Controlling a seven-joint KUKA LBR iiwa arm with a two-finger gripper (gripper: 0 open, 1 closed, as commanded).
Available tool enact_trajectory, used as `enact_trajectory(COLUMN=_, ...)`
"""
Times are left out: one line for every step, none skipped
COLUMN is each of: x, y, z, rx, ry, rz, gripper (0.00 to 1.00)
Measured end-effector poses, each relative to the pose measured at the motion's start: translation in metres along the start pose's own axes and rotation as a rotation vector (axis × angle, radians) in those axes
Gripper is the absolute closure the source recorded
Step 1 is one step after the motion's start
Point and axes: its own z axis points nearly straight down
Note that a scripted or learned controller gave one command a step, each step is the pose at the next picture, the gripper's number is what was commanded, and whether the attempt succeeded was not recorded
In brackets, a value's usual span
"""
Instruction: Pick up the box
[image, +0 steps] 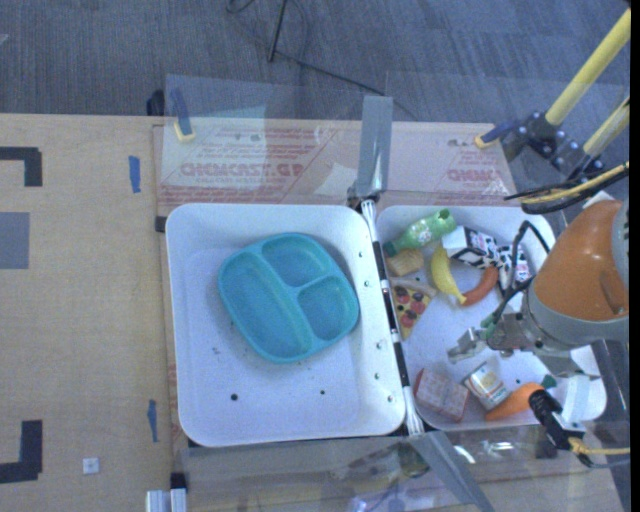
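A small brownish-pink box (441, 393) lies flat near the front edge of the right bin (432, 325). Just right of it stands a smaller tan and white box (485, 384), tilted. My gripper (468, 347) hangs low over the bin floor, just above and between these two boxes, with nothing visibly held. The grey wrist and the orange band (585, 270) cover the right part of the bin.
The right bin also holds a green bottle (421, 230), a banana (445, 274), a pizza slice (409, 302), a bread piece (404, 262), a black and white carton (490, 249) and a carrot (513, 402). A teal divided plate (290, 295) lies in the left bin (200, 390).
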Motion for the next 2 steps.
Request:
enact_trajectory(x=0.013, y=-0.003, z=0.011, rx=0.011, ry=0.007, rz=-0.076, gripper=0.0)
enact_trajectory(x=0.009, y=0.0, z=-0.192, rx=0.021, ry=0.013, rz=0.005, gripper=0.0)
